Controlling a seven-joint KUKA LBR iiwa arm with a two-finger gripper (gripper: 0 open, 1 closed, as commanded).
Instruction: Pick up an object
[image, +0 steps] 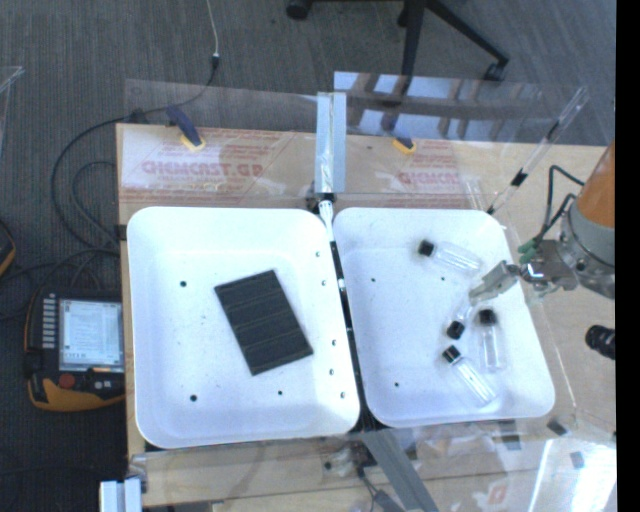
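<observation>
My claw (492, 283) is hovering at the frame's right, over the right shallow white bin (400, 395); I cannot tell its state. Small clear black-capped vials (465, 373) are lying just below it. A dark ribbed rectangular pad (263, 321) is resting in the left white bin (160, 400).

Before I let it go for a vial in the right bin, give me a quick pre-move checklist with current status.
1. Targets present: clear vials with black caps in the right bin, one upper, three lower right - ok.
2. Lower vials separated for a clean pick: clustered close together - not ok.
3. Tool over the right bin, near its right wall - ok.
4. Nothing visibly held in the tool - ok.
5. Finger opening - cannot tell.
6. Dark flat pad lies in the left bin, away from the path - ok.
</observation>
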